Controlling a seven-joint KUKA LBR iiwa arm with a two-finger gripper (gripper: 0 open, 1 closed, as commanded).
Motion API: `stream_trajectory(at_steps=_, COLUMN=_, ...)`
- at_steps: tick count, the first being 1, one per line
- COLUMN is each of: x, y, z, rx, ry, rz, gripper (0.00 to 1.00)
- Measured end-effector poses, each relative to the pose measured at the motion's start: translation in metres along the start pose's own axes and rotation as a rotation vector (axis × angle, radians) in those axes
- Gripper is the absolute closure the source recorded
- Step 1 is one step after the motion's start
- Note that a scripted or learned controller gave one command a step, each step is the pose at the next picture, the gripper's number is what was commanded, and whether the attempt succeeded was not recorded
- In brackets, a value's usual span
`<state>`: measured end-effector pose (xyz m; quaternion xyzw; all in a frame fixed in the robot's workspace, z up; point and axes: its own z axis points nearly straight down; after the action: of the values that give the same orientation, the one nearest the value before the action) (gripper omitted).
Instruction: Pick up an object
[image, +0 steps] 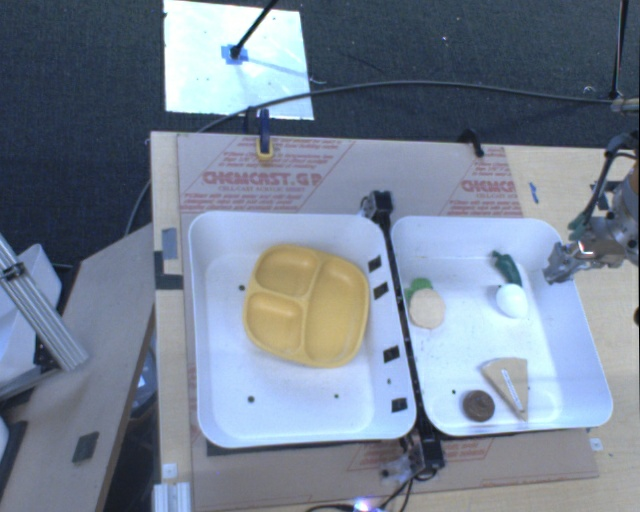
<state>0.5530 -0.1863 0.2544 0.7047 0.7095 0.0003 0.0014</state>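
Two white bins on tan board; dark carpet beyond

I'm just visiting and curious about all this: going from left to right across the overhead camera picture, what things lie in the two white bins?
Yellow divided plate → tan round piece with a green top → brown disc → white egg-like ball, then the gripper at the right bin's edge.
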Motion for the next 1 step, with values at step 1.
stream_trajectory(at_steps=1, x=0.0557, y=0.0195, z=0.0153, rx=0.006, ry=0.004, rz=-0.004, gripper=1.0)
